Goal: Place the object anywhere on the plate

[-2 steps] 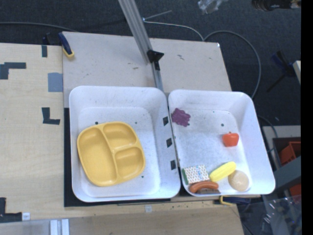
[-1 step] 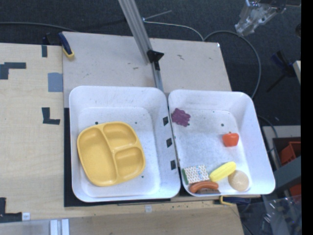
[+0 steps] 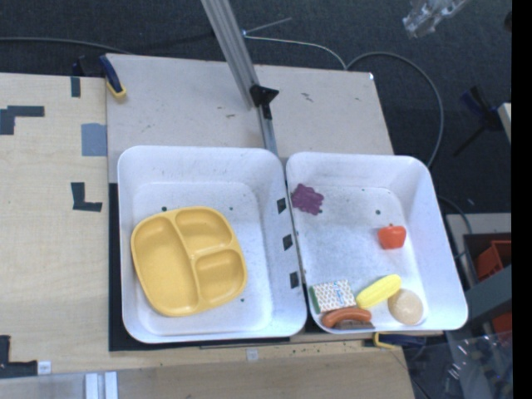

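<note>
Two shallow white plastic bins sit side by side on the tabletop (image 3: 208, 98): the left bin (image 3: 133, 169) holds one yellow plastic plate with three compartments (image 3: 189, 260), lying flat toward its near left. The right bin (image 3: 436, 198) holds six small things. One purple, lumpy piece shaped like a grape bunch (image 3: 307, 199) lies at its far left. One orange-red rounded toy, perhaps a pepper or tomato (image 3: 392, 237), lies right of the middle. Four more crowd the near edge: one small patterned packet or box with a green border (image 3: 332, 293), one red sausage-shaped piece (image 3: 347, 317) just near of it, one yellow corn-like piece (image 3: 378, 291) and one pale beige ball (image 3: 406, 307) at the near right corner. None of them touches the plate.

One pincer (image 3: 432, 7) hangs high at the far right over the dark floor, blurred and cut off by the top edge; whether its fingers are apart or together cannot be told, and nothing is seen in it.

One slanted metal strut (image 3: 229, 36) rises from the far side between the bins. One blue and yellow clamp (image 3: 112, 77) grips the board's far left corner. Dark tape marks (image 3: 83, 196) dot the light wooden surface at left, and thin cables (image 3: 399, 61) curl over dark carpet beyond.
</note>
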Action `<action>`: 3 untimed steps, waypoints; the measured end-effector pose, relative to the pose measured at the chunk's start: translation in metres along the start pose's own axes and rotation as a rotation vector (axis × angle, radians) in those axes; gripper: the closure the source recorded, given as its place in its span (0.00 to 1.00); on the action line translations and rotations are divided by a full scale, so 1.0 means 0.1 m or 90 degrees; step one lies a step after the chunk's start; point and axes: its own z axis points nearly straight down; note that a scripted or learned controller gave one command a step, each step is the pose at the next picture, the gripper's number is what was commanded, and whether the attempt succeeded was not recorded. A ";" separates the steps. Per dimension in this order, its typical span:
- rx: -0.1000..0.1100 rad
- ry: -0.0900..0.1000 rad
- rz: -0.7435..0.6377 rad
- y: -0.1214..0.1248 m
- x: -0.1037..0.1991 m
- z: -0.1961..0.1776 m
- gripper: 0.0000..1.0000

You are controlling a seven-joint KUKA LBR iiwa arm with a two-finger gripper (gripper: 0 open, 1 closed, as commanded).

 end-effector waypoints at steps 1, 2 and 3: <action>0.001 0.001 -0.002 -0.01 0.02 -0.01 0.00; 0.000 0.000 -0.003 -0.01 0.03 -0.11 1.00; 0.004 0.002 -0.001 -0.46 0.16 0.32 1.00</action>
